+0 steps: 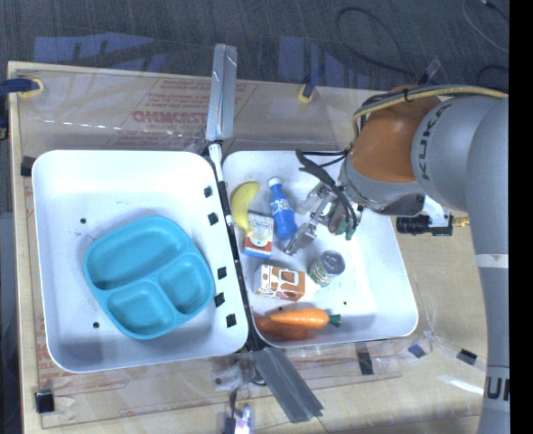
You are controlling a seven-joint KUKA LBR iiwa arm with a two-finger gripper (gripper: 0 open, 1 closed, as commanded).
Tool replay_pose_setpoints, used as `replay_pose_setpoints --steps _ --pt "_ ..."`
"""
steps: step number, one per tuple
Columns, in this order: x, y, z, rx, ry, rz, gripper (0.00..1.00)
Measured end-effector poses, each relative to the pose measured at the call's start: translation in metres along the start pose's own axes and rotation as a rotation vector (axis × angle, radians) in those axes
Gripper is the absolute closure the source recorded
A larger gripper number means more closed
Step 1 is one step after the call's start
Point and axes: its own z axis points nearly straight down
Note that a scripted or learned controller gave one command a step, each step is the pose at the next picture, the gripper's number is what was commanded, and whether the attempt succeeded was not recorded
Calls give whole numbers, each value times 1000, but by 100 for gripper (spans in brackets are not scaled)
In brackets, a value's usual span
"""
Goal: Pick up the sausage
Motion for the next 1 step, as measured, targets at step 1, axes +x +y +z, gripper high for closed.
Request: replay_pose_setpoints --steps 1 --pt "13 -6 1 1 5 -203 0"
